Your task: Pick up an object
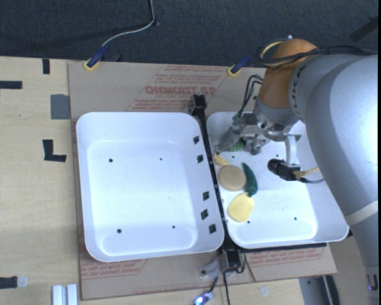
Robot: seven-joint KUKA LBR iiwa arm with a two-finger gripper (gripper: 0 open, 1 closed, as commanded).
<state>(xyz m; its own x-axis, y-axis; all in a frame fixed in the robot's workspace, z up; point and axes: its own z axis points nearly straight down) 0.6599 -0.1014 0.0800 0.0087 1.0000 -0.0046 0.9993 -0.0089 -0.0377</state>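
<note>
The arm's jaws (241,138) hang low over the far left corner of the right bin (305,230); whether they are open or closed cannot be told. Just nearer the camera lie 3 things close together: a round tan disc (231,178), a green curved piece (249,180) touching its right side, and a yellow piece (240,208) below them. The left bin (95,170) adjoins on the tabletop (25,170).
</note>
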